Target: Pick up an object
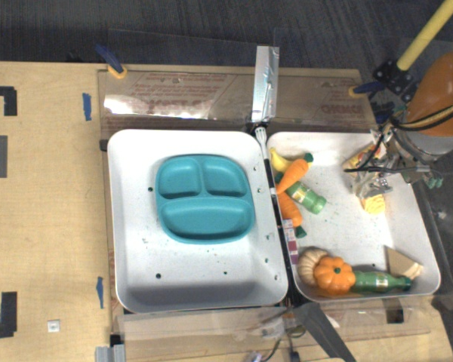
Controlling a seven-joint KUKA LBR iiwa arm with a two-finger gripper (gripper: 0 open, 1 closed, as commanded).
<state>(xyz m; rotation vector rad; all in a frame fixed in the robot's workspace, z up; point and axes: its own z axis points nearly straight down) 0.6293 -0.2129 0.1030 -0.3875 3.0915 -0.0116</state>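
My gripper (373, 173) hangs over the far right part of the right bin (340, 243). Directly under it lies a small yellow object (374, 202), seemingly just below the tool tip; contact cannot be made out. Along the bin's left wall lie an orange carrot (291, 176), a yellow banana (278, 159) and a small green bottle (308, 199). At the near edge sit an orange pumpkin (334, 274), a beige round item (309, 261), a dark green bottle (380, 281) and a tan block (402, 262).
The left bin (132, 202) holds a teal divided plate (204, 197). A metal divider (265, 81) stands behind the seam between the bins. The arm's orange band (438, 89) and cables sit above the right bin's far right corner.
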